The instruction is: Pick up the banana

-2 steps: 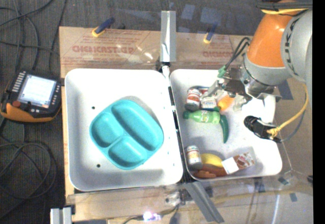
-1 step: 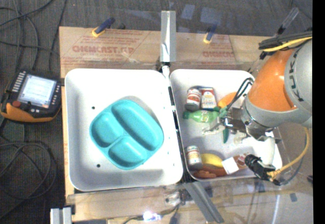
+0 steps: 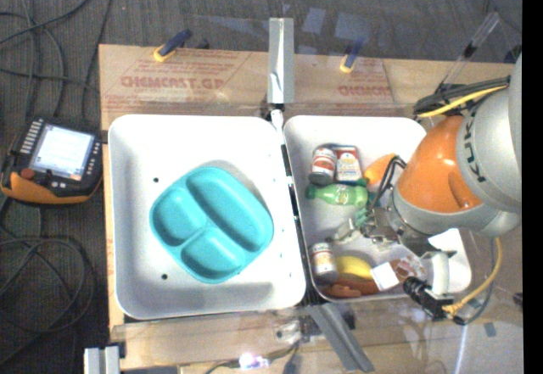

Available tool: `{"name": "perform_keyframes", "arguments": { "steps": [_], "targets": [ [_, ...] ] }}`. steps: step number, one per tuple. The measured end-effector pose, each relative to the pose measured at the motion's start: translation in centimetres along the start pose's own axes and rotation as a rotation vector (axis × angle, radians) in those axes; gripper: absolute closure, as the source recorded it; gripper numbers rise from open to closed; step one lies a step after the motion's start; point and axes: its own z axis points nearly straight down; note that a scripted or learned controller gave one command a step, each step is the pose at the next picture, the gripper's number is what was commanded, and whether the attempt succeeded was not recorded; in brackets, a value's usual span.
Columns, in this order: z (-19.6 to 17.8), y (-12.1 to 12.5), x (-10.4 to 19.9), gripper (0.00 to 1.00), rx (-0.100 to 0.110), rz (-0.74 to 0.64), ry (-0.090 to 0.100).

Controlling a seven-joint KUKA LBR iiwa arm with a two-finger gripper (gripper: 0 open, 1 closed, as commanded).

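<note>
We can't tell tool (image 3: 366, 228) state; banana (image 3: 354, 265) at 6 o'clock is crowded w/ cans, so a mis-grab's likely.

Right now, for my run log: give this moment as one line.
arm: over right white bin | gripper: beside green bottle | yellow banana: lying unheld in bin | teal divided plate: left bin

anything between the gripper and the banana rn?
Nothing visible. The banana lies exposed at the right bin's near edge, with a small jar on its left and a brown item below. The gripper hangs just above it.
</note>
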Motion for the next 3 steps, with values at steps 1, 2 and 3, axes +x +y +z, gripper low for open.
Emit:
{"name": "perform_keyframes", "arguments": {
  "steps": [1,2,3],
  "targets": [
    [-0.9,0.1,-0.1,1.00,-0.002,0.001,-0.001],
    [-0.9,0.1,-0.1,0.00,-0.002,0.001,-0.001],
    [-0.4,1.2,0.4,0.00,0.007,0.115,-0.002]
  ]
}}
